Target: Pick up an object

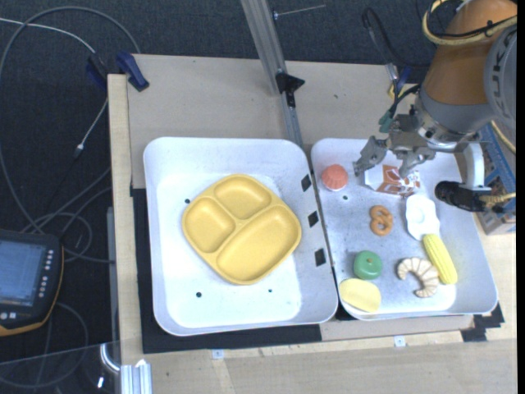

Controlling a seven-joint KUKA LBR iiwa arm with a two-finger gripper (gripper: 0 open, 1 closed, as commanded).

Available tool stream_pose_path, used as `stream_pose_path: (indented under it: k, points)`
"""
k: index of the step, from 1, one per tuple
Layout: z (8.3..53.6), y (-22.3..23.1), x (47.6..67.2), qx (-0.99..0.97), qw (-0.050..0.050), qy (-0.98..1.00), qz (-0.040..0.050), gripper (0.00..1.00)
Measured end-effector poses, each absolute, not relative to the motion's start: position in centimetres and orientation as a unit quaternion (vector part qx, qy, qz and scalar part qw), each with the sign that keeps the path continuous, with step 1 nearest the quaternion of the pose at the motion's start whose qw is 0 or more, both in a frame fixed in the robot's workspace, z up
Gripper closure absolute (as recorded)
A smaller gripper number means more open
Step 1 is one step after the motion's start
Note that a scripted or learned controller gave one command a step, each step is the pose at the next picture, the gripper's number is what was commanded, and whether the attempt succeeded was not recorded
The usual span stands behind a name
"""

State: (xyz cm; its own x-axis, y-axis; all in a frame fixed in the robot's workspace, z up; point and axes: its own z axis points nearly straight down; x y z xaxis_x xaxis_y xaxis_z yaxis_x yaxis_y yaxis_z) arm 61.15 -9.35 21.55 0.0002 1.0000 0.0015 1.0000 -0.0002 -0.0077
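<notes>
Right under my claw (388, 156) sits the likeliest pick, a small red-and-white packet (395, 179) lying flat near the twelve o'clock end of the right bin (467, 249), crumpled-looking, white with red print, too small for me to read. My fingers are spread apart, one toward nine o'clock and one toward three, nothing between them, hovering just above the packet's far edge; I judge that's the pose for straddling it before a close. Just at its nine o'clock lies a pink-red round piece (334, 176), close enough that a finger could nudge it. Toward six o'clock from the packet come a brown pretzel (381, 220) and a white blob-shaped toy (421, 213), then a corn cob (440, 258), a croissant-like pastry (420, 275), a green apple-like ball (367, 263) and a pale yellow slice (360, 295) at the near rim. All loose and scattered, so any is grabbable. Over at nine o'clock, the left bin (164, 220) carries a yellow divided plate (240, 228), lying flat and well apart from my work.
</notes>
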Motion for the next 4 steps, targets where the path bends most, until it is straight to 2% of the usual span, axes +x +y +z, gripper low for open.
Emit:
stream_pose_path:
  k: [2,3,4]
  points:
    - [9.7,-10.1,60.9,-0.707,0.001,-0.707,0.0008,0.0]
    - [11.0,-10.0,61.0,-0.707,-0.001,-0.707,-0.0012,1.0]
    - [15.5,-10.5,60.9,-0.707,-0.002,-0.707,-0.0018,1.0]
